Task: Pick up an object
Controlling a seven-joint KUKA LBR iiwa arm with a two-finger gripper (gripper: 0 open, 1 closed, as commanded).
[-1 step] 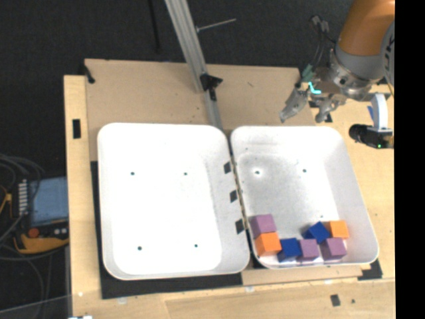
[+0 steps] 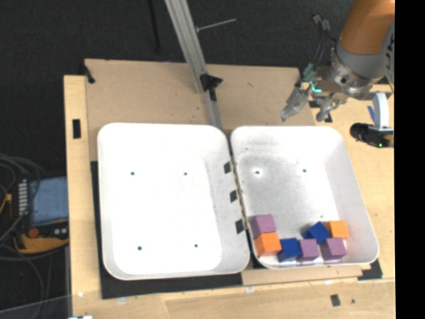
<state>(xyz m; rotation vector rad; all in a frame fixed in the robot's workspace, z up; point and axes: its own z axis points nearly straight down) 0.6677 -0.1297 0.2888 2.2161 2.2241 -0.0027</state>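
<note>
Arm (image 2: 364, 32) is reaching in from the right, orange band above the grey wrist, and is hanging over the bench (image 2: 259, 92) just past the far rim of the right bin (image 2: 292, 138). Pincer (image 2: 307, 109) is pointing down and toward the left. Two fingers are showing apart from each other, one long pale finger (image 2: 293, 106) angling out leftward and a shorter dark one beside it; the pincer is standing open with nothing between the fingers.

All blocks are lying well below the pincer in the view, crowded along the near wall of the right bin. Below and slightly left of the pincer: a purple block (image 2: 263, 224) sitting against an orange block (image 2: 268, 243), the two touching. Just right of those, a blue block (image 2: 289, 248) touching a second purple block (image 2: 309, 249). Almost straight below the pincer, another blue block (image 2: 318, 231) is tilting against a small orange block (image 2: 339, 228). A third purple block (image 2: 335, 248) is resting just under that pair, below and right of the pincer.

Left bin (image 2: 166, 198) is lying well to the pincer's left and below, its edge touching the right bin's. A slanted metal pole (image 2: 189, 45) is rising to the pincer's left. Cables and a blue-and-yellow box (image 2: 40, 211) are sitting far left, off the bench.
</note>
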